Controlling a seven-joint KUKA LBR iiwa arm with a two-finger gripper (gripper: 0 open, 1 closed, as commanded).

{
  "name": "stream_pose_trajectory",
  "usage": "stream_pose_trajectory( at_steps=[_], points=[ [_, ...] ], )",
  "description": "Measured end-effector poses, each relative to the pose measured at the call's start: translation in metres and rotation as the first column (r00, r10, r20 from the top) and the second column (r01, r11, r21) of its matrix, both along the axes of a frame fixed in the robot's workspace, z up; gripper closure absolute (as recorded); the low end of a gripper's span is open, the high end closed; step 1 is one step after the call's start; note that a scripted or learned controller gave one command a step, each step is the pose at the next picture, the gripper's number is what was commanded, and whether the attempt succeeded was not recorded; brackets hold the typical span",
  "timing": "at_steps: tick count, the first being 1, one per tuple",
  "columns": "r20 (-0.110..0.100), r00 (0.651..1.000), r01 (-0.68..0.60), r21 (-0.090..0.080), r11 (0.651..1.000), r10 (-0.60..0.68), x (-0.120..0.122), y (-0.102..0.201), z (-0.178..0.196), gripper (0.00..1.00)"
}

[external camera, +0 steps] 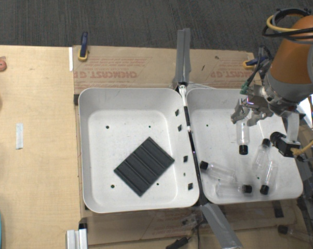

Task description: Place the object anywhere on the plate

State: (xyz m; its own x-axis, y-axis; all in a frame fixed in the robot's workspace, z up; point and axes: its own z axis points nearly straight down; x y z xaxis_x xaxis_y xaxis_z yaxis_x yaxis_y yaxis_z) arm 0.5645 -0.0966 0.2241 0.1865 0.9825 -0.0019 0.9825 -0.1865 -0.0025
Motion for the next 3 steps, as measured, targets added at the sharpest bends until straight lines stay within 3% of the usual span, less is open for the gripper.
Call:
stream_pose_trajectory(
  at_steps=[1, 2, 3],
  points=[
    [0.000, 0.978, -0.210, 0.000, 0.978, 0.210, 0.073, 0.059, 0.006, 1.00],
    [-0.001, 0.955, -0.298, 0.001, 0.955, 0.298, 0.025, 0.099, 0.022, 1.00],
    [-0.001, 0.937, -0.348, 0.001, 0.937, 0.348, -0.004, 0.168, 0.023, 1.00]
  ],
)
